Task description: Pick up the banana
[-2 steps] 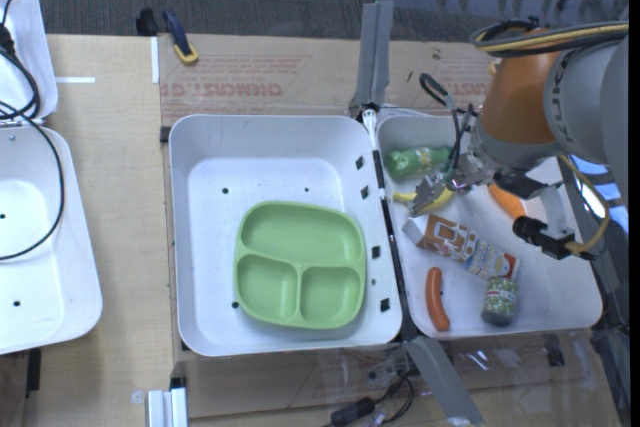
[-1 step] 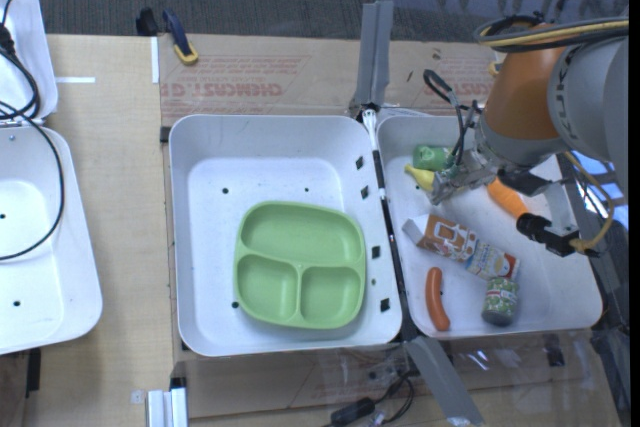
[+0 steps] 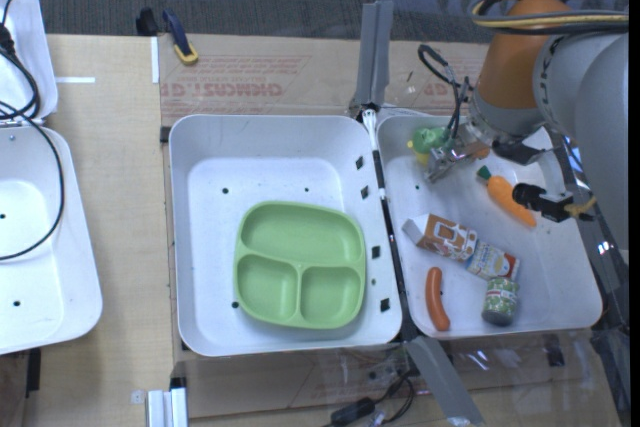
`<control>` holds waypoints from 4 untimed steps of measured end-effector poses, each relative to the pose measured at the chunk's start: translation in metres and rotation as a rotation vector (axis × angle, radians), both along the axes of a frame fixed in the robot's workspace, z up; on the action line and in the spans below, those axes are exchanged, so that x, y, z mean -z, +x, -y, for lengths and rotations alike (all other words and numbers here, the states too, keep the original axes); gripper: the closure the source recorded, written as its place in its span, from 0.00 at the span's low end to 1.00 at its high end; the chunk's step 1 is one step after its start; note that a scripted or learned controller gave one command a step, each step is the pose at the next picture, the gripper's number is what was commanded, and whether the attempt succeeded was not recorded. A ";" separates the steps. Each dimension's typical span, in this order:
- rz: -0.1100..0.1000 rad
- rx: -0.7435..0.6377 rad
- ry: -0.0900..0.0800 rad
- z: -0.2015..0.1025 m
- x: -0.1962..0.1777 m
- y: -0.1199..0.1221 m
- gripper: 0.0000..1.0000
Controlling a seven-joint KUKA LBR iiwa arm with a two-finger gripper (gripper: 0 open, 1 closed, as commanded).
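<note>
Pale green three-compartment plastic plate in left white plastic bin. Right white bin: red-orange sausage near front, orange-and-white printed carton mid, green patterned can front right, orange carrot right, bright green toy far left corner. Grey arm, orange band. Tan wood-grain bench.
</note>
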State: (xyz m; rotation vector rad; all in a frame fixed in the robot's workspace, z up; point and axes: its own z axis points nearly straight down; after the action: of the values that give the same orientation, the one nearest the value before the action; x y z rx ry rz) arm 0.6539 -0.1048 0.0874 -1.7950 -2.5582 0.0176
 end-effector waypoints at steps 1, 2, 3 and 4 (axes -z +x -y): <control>-0.007 0.000 0.003 -0.001 0.001 -0.001 0.00; 0.005 -0.001 -0.002 0.000 -0.009 0.001 1.00; 0.003 -0.002 -0.002 0.000 -0.009 0.001 0.00; 0.004 -0.002 -0.003 0.001 -0.018 0.001 1.00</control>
State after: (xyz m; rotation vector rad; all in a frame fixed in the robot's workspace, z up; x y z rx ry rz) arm 0.6548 -0.1055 0.1058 -1.7949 -2.5645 0.0178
